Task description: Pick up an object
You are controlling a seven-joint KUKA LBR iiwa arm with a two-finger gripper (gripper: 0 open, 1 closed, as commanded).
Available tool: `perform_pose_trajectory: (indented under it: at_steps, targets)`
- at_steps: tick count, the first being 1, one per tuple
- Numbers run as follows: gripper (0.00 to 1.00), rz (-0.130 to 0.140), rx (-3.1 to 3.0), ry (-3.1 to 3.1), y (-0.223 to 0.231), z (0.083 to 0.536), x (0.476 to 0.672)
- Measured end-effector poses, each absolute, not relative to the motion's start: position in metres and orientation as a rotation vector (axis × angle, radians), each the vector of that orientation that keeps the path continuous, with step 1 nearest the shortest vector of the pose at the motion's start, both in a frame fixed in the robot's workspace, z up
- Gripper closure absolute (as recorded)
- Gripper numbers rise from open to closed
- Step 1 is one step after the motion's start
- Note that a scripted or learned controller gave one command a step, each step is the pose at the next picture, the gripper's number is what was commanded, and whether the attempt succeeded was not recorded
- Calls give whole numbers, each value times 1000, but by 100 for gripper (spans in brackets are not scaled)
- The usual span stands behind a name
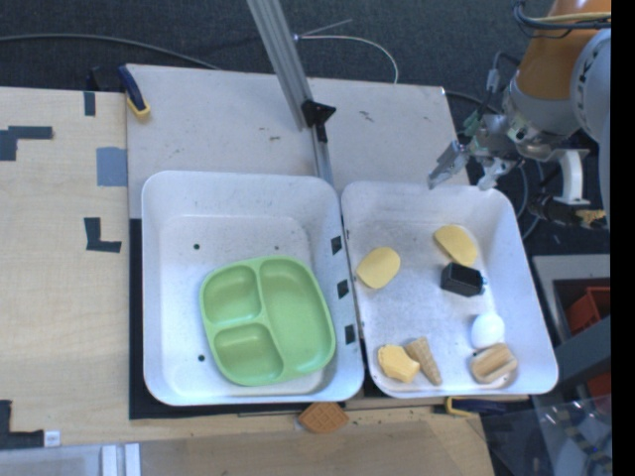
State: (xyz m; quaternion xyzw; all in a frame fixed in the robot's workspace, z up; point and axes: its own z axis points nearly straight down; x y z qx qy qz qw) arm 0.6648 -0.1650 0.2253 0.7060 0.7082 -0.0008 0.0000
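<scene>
My gripper (pixel 462 178) hangs above the far rim of the right bin (pixel 526 266), with its fingers spread open and nothing between them. Below it in that bin lie a yellow oval piece (pixel 455 243), a small black block (pixel 462 280) and a round yellow piece (pixel 378 267). Nearer the front edge are a white egg-like ball (pixel 486 329), a brown bread roll (pixel 493 363), a tan cone (pixel 425 359) and a yellow chunk (pixel 398 364). The gripper touches none of them.
The left bin (pixel 164 266) holds a green divided plate (pixel 267 318). A metal pole (pixel 283 48) slants up from between the bins at the back. A brown waffle-like piece (pixel 322 417) lies on the bench in front of the bins.
</scene>
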Motion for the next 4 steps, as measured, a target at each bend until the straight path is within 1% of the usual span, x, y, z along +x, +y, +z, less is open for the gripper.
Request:
perform_pose_trajectory:
  at_steps: [1, 2, 3, 4]
  targets:
    - [0, -3, 2219, 2224, -165, 225, 665]
    - [0, -8, 2223, 2228, -157, 165, 668]
    - [0, -9, 2223, 2228, -156, 103, 659]
    - [0, -6, 2219, 2226, -155, 87, 659]
